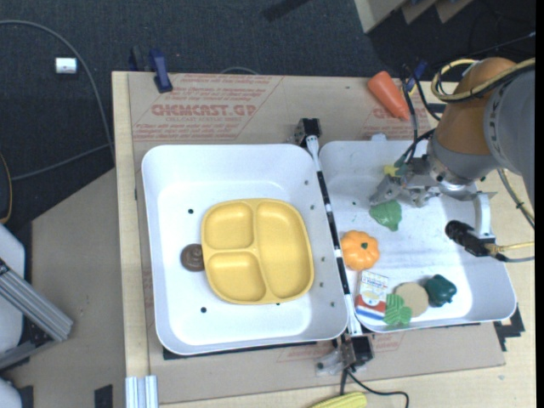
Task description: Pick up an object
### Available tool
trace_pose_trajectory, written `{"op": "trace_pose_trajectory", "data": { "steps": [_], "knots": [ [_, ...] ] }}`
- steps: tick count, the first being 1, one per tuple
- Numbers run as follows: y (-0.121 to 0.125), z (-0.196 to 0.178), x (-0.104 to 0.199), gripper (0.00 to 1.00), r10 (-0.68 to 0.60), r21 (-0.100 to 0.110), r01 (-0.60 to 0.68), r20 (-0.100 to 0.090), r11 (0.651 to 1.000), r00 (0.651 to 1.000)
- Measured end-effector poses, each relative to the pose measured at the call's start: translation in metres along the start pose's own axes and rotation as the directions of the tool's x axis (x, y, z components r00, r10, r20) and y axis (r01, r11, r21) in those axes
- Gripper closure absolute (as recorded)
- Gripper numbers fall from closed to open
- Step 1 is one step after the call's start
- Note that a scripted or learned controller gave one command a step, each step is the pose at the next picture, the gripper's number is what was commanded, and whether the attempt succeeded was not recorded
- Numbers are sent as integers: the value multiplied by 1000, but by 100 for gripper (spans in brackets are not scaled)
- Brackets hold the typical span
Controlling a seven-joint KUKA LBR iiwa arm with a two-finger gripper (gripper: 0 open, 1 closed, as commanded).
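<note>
The hand (398, 192) hovers in the right bin (493, 300) just over a green object (387, 214), its grip impossible to tell, so it should descend straight and centred.

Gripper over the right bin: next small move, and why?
Probably a short drop straight down, then close. The gripper sits just above the green piece in the right bin, and nothing shows between its fingers. The orange pumpkin lies apart, nearer the divider.
</note>
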State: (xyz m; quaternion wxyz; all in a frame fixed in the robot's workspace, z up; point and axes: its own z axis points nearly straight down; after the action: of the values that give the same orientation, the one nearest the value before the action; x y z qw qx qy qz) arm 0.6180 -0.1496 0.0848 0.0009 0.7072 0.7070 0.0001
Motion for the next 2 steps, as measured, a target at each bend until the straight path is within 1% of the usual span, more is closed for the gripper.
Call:
{"op": "trace_pose_trajectory", "data": {
  "steps": [1,2],
  "knots": [
    [42,2,32,0,3,17,-3,-2,1000,1000],
    [-21,0,5,0,1,3,-1,-1,1000,1000]
  ]
}}
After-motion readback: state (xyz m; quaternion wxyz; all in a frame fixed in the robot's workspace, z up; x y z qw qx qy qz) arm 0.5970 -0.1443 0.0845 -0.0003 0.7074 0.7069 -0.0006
